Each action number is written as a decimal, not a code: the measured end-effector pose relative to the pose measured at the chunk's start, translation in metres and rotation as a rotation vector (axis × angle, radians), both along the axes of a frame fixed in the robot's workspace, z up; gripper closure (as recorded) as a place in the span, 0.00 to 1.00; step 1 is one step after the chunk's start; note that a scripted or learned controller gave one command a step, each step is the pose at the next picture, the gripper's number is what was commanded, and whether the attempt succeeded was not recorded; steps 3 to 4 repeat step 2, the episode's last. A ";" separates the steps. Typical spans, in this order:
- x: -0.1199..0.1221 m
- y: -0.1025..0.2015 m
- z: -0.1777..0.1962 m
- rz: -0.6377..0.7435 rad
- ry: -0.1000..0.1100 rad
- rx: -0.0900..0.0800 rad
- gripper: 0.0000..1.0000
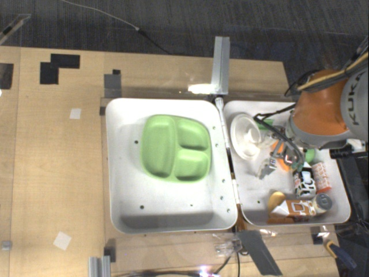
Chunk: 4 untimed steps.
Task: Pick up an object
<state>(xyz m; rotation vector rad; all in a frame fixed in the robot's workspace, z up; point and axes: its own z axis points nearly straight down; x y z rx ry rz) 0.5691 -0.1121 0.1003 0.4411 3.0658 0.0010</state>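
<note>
The two-finger gripper [270, 167] hangs low mid-bin over the cluttered right white bin [346, 209] (its aperture I cannot tell), presumably seeking something graspable.

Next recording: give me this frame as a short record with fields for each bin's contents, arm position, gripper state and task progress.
left bin: holds a green divided plate, lying flat near the middle
right bin: holds a white cup on its side near the dividing wall, plus a cluster of small packaged items toward the near right corner
arm: reaches in from the right, over the right bin
gripper: low over the right bin, beside the white cup; finger state not readable
task progress: nothing visibly held
</note>
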 end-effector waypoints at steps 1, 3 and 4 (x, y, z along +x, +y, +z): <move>-0.007 0.007 0.000 -0.058 -0.004 0.001 0.00; -0.042 0.014 0.000 -0.199 -0.009 0.008 0.00; -0.042 0.014 0.000 -0.199 -0.009 0.008 0.00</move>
